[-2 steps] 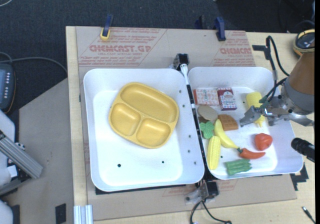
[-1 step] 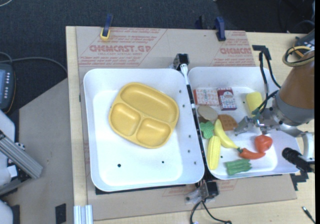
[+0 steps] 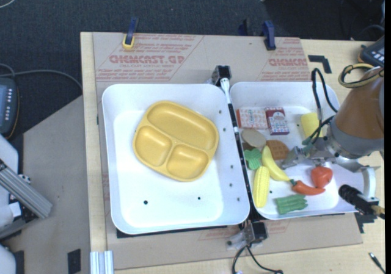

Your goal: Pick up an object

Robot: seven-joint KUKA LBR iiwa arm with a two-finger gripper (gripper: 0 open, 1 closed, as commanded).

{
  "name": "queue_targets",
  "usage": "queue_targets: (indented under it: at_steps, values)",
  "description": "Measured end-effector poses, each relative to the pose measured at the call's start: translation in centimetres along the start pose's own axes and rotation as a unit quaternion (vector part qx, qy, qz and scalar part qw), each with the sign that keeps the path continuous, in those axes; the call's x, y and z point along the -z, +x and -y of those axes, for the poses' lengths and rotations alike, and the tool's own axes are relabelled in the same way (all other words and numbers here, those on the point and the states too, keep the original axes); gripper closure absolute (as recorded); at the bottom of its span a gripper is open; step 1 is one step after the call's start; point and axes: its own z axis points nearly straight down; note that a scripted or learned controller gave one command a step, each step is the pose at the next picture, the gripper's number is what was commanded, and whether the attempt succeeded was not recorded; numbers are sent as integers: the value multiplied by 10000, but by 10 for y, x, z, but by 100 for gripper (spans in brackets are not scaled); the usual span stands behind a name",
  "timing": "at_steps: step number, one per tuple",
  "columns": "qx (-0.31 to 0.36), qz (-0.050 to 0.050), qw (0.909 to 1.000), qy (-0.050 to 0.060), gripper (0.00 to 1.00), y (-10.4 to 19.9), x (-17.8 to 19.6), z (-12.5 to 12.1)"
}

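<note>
Two white bins [image 3: 116,144] sit on a cardboard-covered bench [image 3: 183,53]; gripper [image 3: 300,155] state unclear.

One fixed camera above the bench [image 3: 183,53], looking down at a slant, both bins in frame

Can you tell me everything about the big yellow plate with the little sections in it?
The yellow divided plate looks like smooth, slightly shiny plastic, roughly round with soft corners. Raised ridges split it into three compartments: one long one across the far side and two smaller ones on the near side. All three look bare. It lies flat and right way up, turned a little askew, in the left white bin, resting on that bin's floor. Nothing else touches it.
</note>
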Motion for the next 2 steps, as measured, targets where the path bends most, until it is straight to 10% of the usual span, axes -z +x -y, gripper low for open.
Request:
queue_targets:
  at_steps: [1,2]
  values:
    - [-12,10,10000,-26,100,-1,12,-1]
    - [3,27,10000,-60,100,-2,76,-3]
